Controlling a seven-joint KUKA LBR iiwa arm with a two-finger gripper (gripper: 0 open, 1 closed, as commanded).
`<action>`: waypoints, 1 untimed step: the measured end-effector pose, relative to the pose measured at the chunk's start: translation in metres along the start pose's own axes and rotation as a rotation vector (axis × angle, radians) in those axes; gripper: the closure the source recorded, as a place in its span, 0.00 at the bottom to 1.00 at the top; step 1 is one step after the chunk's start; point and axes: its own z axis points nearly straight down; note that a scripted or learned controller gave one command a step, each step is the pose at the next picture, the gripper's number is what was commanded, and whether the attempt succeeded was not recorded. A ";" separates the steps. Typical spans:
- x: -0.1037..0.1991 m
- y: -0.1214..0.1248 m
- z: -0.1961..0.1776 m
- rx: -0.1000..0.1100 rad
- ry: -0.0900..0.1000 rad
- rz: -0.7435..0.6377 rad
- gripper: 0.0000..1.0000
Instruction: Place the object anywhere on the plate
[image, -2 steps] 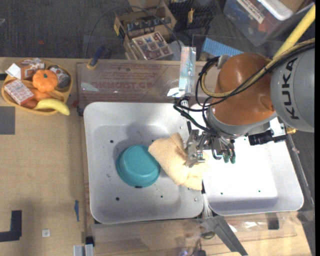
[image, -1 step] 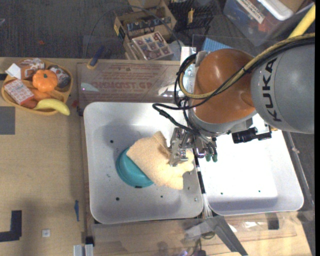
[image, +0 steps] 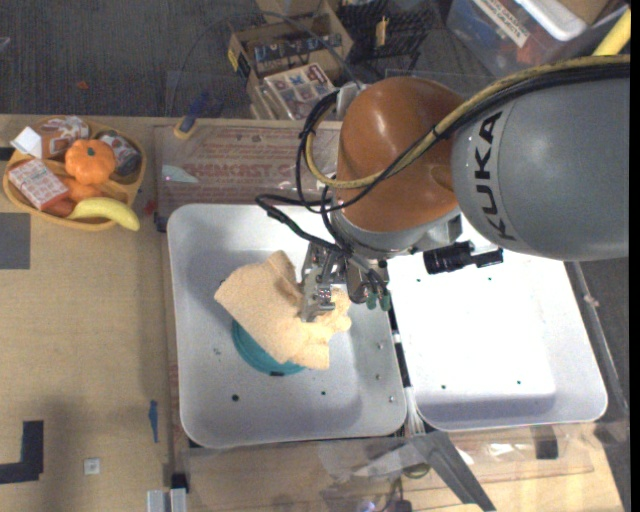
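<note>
A crumpled tan cloth (image: 272, 312) lies in the left bin (image: 200, 390), draped over a teal plate (image: 258, 355) of which only a curved edge shows at the lower left. My gripper (image: 322, 300) hangs over the cloth's right side, its fingers (image: 323, 282) pinched on a raised fold of the cloth. The arm's orange band and grey body hide the bin's upper right corner.
The right bin (image: 500, 350) sits alongside, under the arm. A bowl of toy fruit with a banana (image: 105, 210) and an orange stands on the bench at far left. Clutter lies beyond the bench's back edge.
</note>
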 end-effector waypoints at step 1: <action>0.000 0.000 0.000 0.000 -0.001 0.000 0.00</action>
